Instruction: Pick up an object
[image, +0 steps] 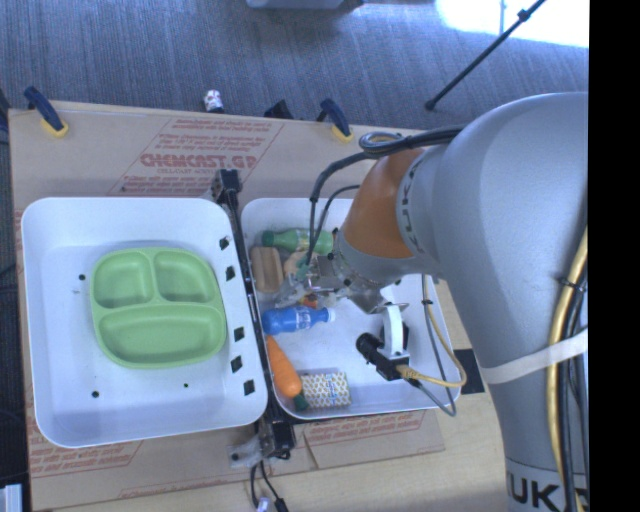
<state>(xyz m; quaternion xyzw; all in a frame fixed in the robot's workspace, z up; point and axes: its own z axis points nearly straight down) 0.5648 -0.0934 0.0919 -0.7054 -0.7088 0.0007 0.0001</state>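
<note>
Risk: mis-grasp in crowded right bin

I see the gripper (318, 272) low over the clutter at the far-left of the right bin (432, 395); I cannot tell its state. The blue bottle (294, 320), carrot (284, 372) and green bottle (288, 240) lie close together, so I judge a descent may nudge neighbours or catch nothing.

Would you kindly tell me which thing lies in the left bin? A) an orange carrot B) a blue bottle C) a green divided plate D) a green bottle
C: the green divided plate lies alone in the left bin, while the blue bottle, the carrot and the green bottle lie in the right bin.
</note>
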